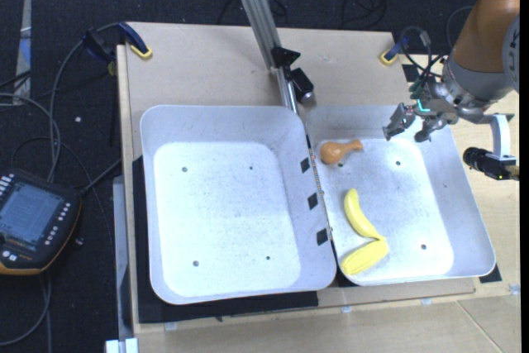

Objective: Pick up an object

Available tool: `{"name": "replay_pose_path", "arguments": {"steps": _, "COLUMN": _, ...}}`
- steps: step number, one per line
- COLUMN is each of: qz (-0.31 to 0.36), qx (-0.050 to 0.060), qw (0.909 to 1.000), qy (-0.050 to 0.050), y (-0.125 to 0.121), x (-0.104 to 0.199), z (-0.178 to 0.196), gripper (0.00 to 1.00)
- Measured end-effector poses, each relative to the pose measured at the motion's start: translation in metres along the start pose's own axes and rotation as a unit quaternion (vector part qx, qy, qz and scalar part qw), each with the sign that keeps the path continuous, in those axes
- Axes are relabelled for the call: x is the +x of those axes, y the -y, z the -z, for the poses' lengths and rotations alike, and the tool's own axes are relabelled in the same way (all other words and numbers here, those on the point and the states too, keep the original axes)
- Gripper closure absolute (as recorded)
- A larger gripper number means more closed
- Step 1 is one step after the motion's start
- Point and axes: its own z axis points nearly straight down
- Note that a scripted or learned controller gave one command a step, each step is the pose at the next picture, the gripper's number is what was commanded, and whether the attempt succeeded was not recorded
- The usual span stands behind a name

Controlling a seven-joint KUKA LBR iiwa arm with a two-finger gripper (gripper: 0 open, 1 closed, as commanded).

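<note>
Hovering my gripper (411, 126) spread and empty at the right bin's (463, 202) one o'clock rim — I'm judging the drumstick (340, 150), toward nine o'clock, easiest: descending squarely across its narrow handle.

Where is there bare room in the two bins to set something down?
The left bin has a bare floor throughout. In the right bin, free floor lies right of the banana; it's crowded near the orange drumstick-shaped toy and the tool.
</note>
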Motion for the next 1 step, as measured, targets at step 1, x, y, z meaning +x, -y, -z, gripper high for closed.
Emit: {"name": "replay_pose_path", "arguments": {"steps": 1, "qz": 0.000, "qx": 0.000, "qw": 1.0000, "qy": 0.000, "y": 0.0000, "x": 0.0000, "z": -0.0001, "gripper": 0.00}}
